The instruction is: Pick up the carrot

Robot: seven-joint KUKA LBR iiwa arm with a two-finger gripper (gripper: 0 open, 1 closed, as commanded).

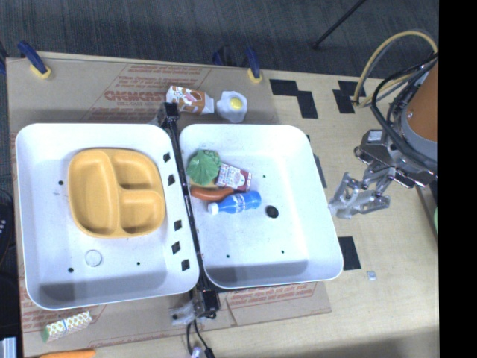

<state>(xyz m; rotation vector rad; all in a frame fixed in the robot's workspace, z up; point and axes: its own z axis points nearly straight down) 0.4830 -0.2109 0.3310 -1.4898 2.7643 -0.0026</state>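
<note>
Carrot (211, 193) lies well left of the end effector (356, 198), in the right bin (298, 259) between pouch (232, 177) and bottle (237, 203), long axis left-right. End effector outside the bin; fingers look apart, empty.

1. Robotics lab or test cell, not a home or kitchen.
2. Bench (387, 289) topped with taped-down brown cardboard (141, 88), held at the back edge by blue clamps (33, 58).
3. Black square markers (294, 92) stuck on the bench surface beside the bins.
4. Two shallow white bins (30, 222) joined side by side by a black hinge strip (179, 200).
5. Plastic toy food (220, 181) in the right bin, a yellow divided tray (115, 192) in the left.
6. Bundled cables and a yellow hose (387, 51) at the right, by the arm's metal gripper (358, 196).
7. Dark carpet (149, 13) beyond, with a thin black stand leg (350, 13).
</note>
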